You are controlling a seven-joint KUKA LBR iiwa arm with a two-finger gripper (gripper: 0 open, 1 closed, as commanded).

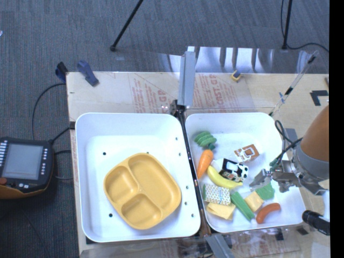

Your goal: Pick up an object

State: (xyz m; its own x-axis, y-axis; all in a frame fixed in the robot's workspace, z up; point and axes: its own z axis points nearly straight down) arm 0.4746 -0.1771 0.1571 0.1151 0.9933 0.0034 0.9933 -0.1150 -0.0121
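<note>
Not much to read here tbh. The cardboard sheet (161,93) under the bins has red printing on it, but it's upside down and too blurry to make out. The small brown-and-white packet (246,153) in the right bin (236,118) has markings, also illegible.

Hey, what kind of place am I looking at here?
Likely a robotics lab. A bench holds two white bins, a robot arm's end effector reaches over toy food, and a teach pendant sits beside tripod legs on carpet.
</note>
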